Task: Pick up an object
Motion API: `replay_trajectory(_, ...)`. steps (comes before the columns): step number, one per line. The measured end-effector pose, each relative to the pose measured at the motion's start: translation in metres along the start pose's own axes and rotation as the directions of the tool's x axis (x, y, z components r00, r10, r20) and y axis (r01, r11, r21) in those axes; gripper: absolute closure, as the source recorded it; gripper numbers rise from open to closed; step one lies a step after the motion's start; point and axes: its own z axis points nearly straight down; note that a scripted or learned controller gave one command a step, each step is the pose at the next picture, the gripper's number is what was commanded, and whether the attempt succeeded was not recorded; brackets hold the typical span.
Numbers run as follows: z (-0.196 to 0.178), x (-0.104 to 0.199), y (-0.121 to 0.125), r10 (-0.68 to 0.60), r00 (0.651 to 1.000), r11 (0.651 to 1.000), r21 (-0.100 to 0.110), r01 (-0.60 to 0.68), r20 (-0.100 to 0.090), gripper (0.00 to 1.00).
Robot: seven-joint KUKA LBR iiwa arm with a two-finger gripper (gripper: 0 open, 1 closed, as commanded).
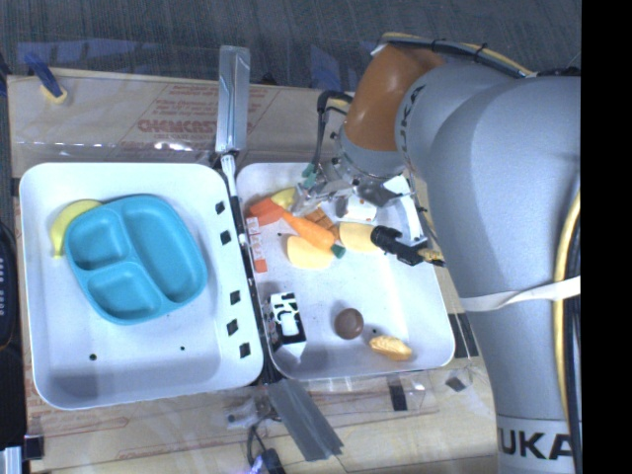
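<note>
- Where the worktop (118, 107) carries two shallow white bins side by side, the left bin (59, 354) holds a blue divided plate (136, 257) lying flat, with three compartments.
- A yellow piece (71, 217) pokes out from under the plate's upper left edge, near the bin's left wall.
- The right bin (434, 334) holds most of the small things.
- An orange carrot (296, 223) lies at a slant in the upper part of this bin, its green end toward the middle.
- A pale yellow slice (308, 254) sits just below the carrot, touching it.
- Another pale yellow piece (357, 236) lies just to the right of the carrot's end.
- A brown round object (348, 323) rests in the lower half of the bin, well apart from the carrot.
- A small orange-yellow piece (391, 346) lies near the brown one, toward the bin's lower right corner.
- The claw (321, 197) hangs low over the upper part of the right bin, at the carrot's top end; whether it is apart or together I cannot tell.
- The grey arm (494, 186) with its orange band (380, 97) reaches in from the right.
</note>
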Motion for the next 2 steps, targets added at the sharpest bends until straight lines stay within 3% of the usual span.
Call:
replay_trajectory(1,0.0068,-0.0036,-0.0361,-0.168,0.986,0.985,-0.026,0.168,0.014,1.00)
replay_trajectory(2,0.0141,-0.0030,-0.0411,-0.166,0.986,0.986,-0.011,0.166,0.007,0.00)
